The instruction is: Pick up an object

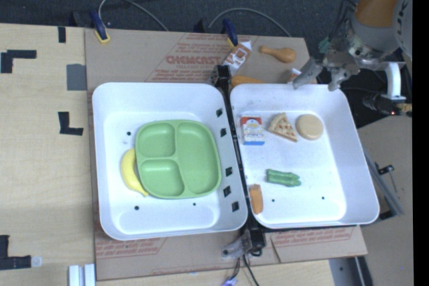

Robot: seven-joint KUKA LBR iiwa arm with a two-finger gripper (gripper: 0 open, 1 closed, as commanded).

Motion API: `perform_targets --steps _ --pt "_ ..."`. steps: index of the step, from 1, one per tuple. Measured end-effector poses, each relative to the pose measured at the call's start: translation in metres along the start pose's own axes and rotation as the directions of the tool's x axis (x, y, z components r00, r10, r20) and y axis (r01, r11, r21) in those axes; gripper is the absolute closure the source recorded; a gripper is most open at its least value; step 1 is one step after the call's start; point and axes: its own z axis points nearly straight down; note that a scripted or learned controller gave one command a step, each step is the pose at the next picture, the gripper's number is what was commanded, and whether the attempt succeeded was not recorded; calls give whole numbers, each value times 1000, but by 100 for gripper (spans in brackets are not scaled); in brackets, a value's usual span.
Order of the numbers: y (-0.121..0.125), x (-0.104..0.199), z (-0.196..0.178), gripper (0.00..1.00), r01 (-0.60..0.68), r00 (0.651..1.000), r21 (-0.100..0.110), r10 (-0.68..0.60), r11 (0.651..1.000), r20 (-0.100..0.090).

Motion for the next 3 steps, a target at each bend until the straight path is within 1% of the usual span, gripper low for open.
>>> perform_targets --steps 1,2,3 --pt "-82 0 153 0 0 1000 0 0 1000 -1" --pt "-35 63 155 0 0 1000 -5 0 1000 2" --pt "-6 59 156 0 -1 1000 1 1 1000 5"
